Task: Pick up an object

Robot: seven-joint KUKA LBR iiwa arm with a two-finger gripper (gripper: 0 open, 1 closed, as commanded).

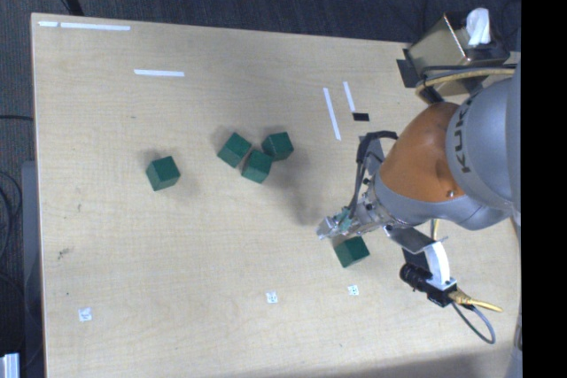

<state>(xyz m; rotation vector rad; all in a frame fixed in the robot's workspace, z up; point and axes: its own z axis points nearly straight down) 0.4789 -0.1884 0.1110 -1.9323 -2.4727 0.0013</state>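
Several green cubes lie on the pale wooden bench top (177, 279). One green cube (353, 250) sits at the lower right, directly under and touching the tip of my gripper (339, 227). The arm hides how the gripper meets the cube. A cluster of three cubes (257, 165) sits near the middle, packed close together. A lone cube (163, 173) rests further left. The arm's orange and grey wrist (425, 168) reaches in from the right.
White tape strips lie at the upper left (159, 73) and upper middle (331, 113), with a small black patch (361, 116) beside them. Small white markers (272, 297) dot the front. A tan box (438, 49) stands at the bench's upper right corner.
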